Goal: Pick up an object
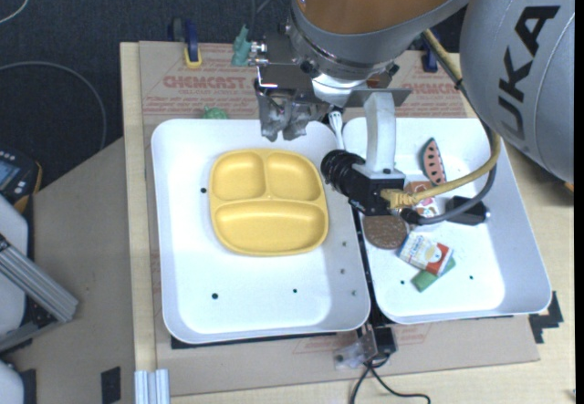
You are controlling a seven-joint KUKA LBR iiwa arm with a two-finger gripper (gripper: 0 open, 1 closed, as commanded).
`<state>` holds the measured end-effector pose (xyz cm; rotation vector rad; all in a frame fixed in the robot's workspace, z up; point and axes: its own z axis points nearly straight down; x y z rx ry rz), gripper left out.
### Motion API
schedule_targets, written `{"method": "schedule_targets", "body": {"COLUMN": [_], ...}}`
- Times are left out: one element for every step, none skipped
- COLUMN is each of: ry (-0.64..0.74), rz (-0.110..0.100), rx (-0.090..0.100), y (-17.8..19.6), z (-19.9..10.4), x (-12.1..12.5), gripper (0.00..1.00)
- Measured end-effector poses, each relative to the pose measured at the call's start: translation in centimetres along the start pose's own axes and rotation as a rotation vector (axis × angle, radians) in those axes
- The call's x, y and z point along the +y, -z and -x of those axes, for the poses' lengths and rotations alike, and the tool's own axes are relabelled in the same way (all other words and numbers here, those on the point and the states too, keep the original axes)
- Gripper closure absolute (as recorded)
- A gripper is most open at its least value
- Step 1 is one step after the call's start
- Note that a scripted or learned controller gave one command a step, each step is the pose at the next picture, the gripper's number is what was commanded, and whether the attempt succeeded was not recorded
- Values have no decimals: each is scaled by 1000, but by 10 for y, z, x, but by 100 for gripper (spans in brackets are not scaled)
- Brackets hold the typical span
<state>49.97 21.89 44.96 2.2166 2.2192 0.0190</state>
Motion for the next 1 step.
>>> {"method": "schedule_targets", "body": {"ry": [-3], "rz": [-20], "rx": [-8], "y": [-53], "z": [17], "x": [-23], "gripper": [100]}}
